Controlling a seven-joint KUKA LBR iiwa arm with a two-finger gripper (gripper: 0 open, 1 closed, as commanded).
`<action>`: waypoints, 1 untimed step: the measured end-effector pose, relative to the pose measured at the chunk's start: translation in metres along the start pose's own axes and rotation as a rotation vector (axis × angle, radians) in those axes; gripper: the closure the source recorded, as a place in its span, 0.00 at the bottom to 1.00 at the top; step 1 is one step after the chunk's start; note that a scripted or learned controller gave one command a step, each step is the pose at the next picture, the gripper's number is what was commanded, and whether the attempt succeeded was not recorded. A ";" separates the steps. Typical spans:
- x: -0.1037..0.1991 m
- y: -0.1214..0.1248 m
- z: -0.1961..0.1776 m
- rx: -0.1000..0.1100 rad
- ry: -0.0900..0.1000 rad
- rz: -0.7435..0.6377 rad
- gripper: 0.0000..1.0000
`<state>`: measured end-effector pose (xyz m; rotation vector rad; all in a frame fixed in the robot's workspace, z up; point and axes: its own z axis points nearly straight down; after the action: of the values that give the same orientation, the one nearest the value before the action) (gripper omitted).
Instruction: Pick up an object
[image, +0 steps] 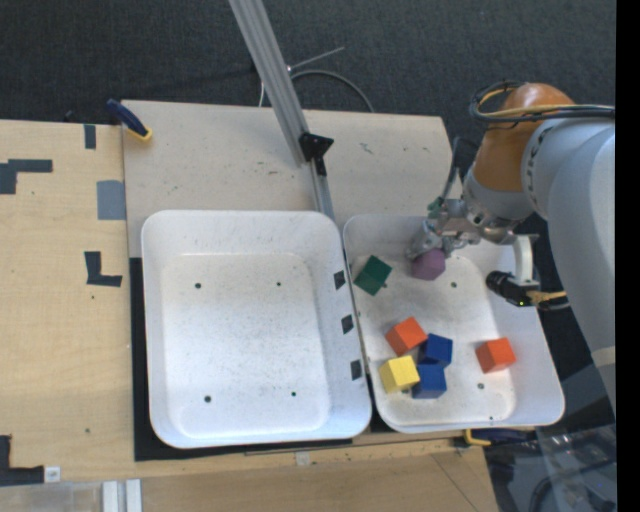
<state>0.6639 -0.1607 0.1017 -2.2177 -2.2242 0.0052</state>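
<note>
Gripper (432, 247) low over right bin (530, 400), far end; purple piece (430, 265) directly beneath it, touching. Cannot tell whether fingers grip it. Green block (373, 274) nearby, left.

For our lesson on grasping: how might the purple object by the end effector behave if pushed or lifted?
The purple object looks rounded, so it may roll if nudged. It looks small, so probably light. Its smooth curve might slip from the end effector more easily than the orange cube would.
</note>
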 end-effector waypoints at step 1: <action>-0.007 0.005 -0.059 -0.007 0.000 0.001 1.00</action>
<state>0.6687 -0.1675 0.1608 -2.2222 -2.2262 -0.0030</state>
